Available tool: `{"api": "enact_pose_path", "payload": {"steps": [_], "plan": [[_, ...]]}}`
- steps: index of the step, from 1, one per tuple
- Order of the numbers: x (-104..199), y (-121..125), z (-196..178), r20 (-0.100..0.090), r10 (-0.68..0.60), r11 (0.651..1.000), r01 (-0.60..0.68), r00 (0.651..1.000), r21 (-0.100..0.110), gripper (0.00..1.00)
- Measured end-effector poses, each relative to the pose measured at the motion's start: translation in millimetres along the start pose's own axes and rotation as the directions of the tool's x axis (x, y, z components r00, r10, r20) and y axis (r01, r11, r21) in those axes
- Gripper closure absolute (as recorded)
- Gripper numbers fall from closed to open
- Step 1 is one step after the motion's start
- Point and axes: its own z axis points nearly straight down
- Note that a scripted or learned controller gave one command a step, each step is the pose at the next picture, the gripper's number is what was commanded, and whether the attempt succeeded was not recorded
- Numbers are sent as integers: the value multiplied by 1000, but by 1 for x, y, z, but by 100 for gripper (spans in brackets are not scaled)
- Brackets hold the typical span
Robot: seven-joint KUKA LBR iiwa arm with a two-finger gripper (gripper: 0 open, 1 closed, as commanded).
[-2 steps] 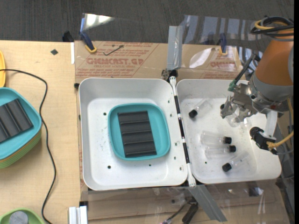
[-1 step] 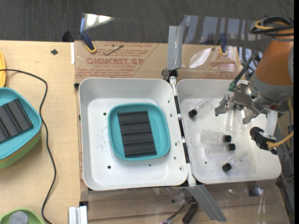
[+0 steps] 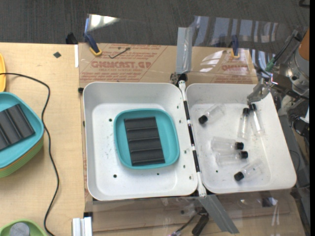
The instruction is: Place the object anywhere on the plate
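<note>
A teal plate (image 3: 146,137) with a black ridged insert lies in the middle of the left bin (image 3: 98,181). Several clear vials with black caps lie scattered in the right bin (image 3: 275,181): one (image 3: 210,115) near its left wall, two (image 3: 245,122) side by side toward the back right, and others (image 3: 227,145) lower down. My gripper (image 3: 258,96) hangs over the right bin's back right corner, just above and beside the pair of vials. I see nothing held in it.
A stack of teal plates (image 3: 17,134) sits on the wooden bench at far left, with a black cable (image 3: 48,132) looping past it. Clear plastic screens (image 3: 221,43) stand behind the bins. The ridge between the bins (image 3: 189,136) separates plate and vials.
</note>
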Motion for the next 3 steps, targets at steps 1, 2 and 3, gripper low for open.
{"api": "enact_pose_path", "payload": {"steps": [1, 2, 3], "plan": [[-36, 33, -87, 0, 165, 986, -165, 986, 1, 0], [-91, 21, -129, 0, 315, 949, -315, 949, 1, 0], [-91, 21, -129, 0, 315, 949, -315, 949, 1, 0]]}}
